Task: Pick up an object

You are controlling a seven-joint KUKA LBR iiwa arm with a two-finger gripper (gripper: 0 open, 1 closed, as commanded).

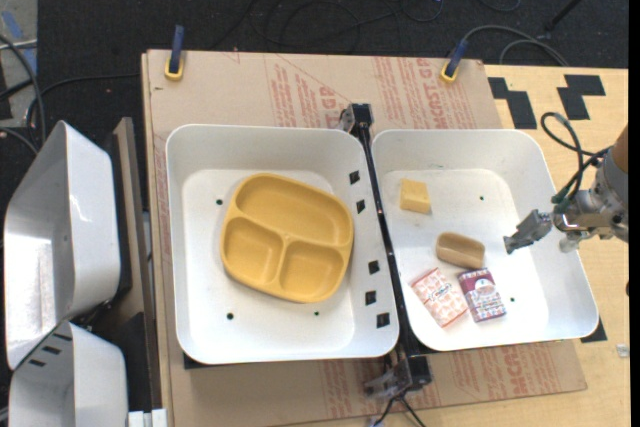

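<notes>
Over the right bin's [520, 150] far-right rim my hand [527, 233] hangs with nothing between its tips; whether it is spread or pressed together I cannot tell. I judge this the approach step, no grasp begun. Candidates lie in that bin: a tan oval block [460, 250] nearest, a yellow cube [416, 196] beyond, two small printed packs [438, 296] and [483, 295] side by side toward the front. Next I'd need to swing left over the oval block, then descend squarely.
</notes>
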